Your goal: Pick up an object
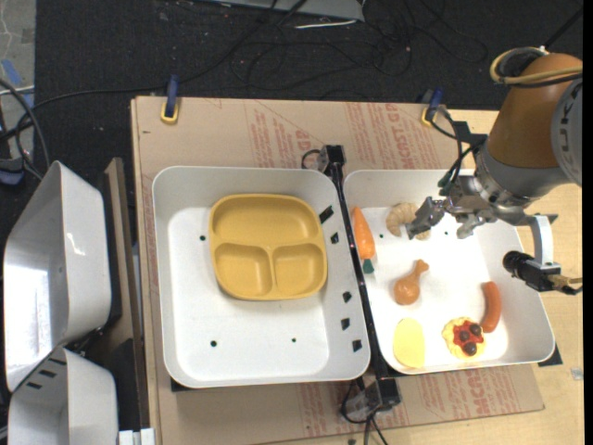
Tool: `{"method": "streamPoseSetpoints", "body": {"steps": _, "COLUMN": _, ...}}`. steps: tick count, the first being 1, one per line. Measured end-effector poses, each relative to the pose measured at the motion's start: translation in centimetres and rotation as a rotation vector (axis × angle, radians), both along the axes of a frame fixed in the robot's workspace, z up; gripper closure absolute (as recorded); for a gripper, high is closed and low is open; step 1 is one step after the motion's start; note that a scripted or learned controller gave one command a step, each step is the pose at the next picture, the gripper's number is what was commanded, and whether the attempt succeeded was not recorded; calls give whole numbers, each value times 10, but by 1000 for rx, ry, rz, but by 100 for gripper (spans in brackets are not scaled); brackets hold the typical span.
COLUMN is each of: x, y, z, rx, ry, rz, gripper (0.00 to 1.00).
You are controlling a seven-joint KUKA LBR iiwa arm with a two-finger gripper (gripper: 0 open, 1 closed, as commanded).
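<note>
My claw (434, 219) hovered at the right bin's (528, 295) back edge, jaws apart and empty; the beige lump (402, 216) lay just left.

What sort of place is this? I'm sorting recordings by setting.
Most likely a robotics lab bench, not a kitchen: two white bins sit on a board clamped to the bench, loose cables trail over the dark floor, and the food, like the drumstick, looks like toy plastic.
</note>
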State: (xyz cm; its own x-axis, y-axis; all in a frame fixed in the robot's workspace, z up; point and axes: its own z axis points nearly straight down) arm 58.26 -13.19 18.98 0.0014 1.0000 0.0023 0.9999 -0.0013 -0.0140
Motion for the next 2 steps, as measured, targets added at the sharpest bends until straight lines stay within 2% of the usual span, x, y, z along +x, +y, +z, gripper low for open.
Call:
{"method": "streamPoseSetpoints", "body": {"steps": 1, "x": 3, "y": 0, "z": 7, "rx": -2, "ry": -14, "rz": 2, "gripper": 0}}
{"method": "streamPoseSetpoints", "body": {"steps": 2, "x": 0, "y": -1, "z": -36, "rx": -2, "ry": -11, "rz": 0, "gripper": 0}}
